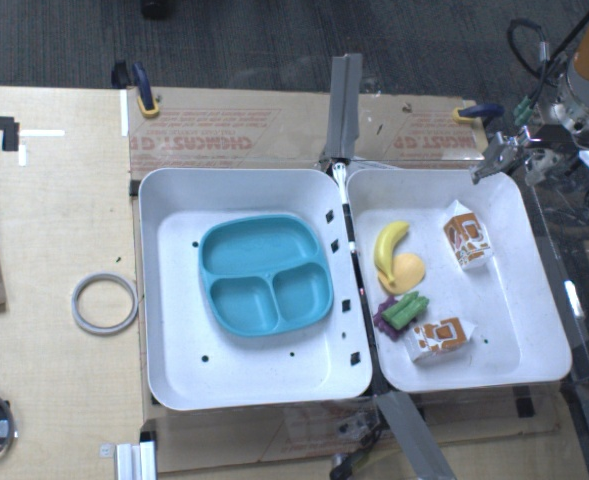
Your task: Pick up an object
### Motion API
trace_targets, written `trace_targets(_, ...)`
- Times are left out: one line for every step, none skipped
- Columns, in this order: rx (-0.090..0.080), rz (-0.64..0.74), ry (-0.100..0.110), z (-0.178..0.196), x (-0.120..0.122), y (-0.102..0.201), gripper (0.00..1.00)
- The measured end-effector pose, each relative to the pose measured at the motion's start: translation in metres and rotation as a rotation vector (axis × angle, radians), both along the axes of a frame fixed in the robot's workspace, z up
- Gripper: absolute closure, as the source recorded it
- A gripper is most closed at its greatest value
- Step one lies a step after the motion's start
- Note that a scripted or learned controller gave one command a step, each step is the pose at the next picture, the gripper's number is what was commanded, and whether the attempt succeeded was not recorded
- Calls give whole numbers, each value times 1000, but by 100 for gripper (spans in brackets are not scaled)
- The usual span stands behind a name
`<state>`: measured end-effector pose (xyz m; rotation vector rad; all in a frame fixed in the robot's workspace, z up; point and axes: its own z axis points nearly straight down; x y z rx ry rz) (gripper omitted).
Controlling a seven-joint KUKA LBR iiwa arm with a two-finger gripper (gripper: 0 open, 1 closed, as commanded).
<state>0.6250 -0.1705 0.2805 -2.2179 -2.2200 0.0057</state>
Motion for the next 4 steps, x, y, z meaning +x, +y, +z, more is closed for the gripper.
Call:
trace_targets(0, -248, 0, -117, -25, -50, 0)
trace_targets(0, -48, -3, -190, -13, -16, 0)
trace_targets(0, -51, 0, -182, -14, -17, 100)
trace_targets(2, 63, -1, -135, -105, -8, 100)
